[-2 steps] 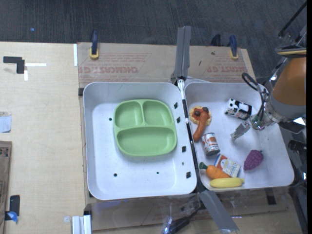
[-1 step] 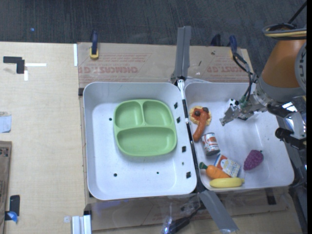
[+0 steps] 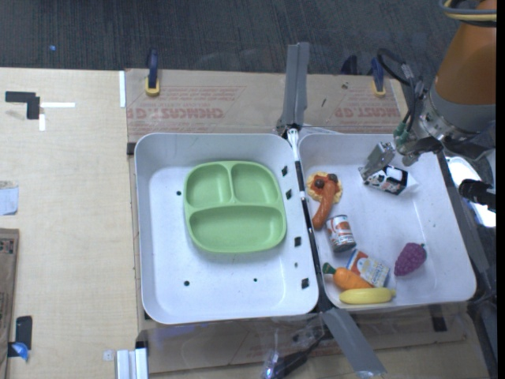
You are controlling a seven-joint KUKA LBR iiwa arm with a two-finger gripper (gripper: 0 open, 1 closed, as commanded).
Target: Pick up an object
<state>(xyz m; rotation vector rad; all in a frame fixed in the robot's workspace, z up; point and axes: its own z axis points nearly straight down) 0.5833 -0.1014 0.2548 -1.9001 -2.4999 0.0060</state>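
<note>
Two white bins (image 3: 150, 212) sit on the bench; jaws (image 3: 380, 166) hang over the right bin's far side, state unclear, near a can (image 3: 341, 233).

Even, fairly bright light fell from above, leaving only soft, short shadows beside the green plate (image 3: 235, 207) and the small items. The white bins (image 3: 158, 235) looked slightly washed out, with a strong glare patch at the right bin's far edge (image 3: 461, 168). Detail was soft and grainy throughout.
</note>
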